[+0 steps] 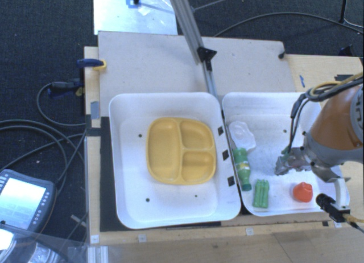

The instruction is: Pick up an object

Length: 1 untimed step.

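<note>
A bench seen from above at a slant carries two shallow white bins side by side. Nearest the viewer, along the front of the right bin [267, 103], three small items lie in a loose row: a green ridged block [261, 193] near the front rim, an orange-red rounded object [303, 192] to its right, and a green bottle [243, 168] with a yellow-green label just left of the block, lying lengthwise close to the bin's left wall. A little farther back, touching the top end of the bottle, sits a crumpled clear plastic piece [242, 135]. The arm [336, 131], grey with an orange band, reaches in from the right over this bin, and its gripper [286, 164] hangs low above the bin floor, right of the bottle and behind the block and the orange-red object, apart from all three. Nothing can be seen between its tips, and from this angle it cannot be told whether it is released or clenched. The left bin [122, 159] holds one thing, a yellow divided tray [181, 150] with three compartments lying flat near the middle. Beyond the bins lies a pale board [170, 62], crossed by a slanted grey metal pole [187, 20].
</note>
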Each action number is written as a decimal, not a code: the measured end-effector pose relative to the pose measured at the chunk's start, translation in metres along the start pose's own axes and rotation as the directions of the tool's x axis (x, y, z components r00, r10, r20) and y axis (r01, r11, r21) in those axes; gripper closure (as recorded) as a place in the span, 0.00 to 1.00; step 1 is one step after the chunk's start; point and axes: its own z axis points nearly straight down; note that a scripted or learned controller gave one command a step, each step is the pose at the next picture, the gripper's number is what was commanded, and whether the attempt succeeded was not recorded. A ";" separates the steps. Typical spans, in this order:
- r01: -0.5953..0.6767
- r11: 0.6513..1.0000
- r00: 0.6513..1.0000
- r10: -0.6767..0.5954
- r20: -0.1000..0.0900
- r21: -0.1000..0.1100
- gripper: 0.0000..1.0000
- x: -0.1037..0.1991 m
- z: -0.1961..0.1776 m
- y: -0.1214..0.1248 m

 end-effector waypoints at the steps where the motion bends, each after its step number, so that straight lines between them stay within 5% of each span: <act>1: 0.004 1.000 1.000 -0.004 0.002 -0.004 1.00 -0.010 -0.055 0.007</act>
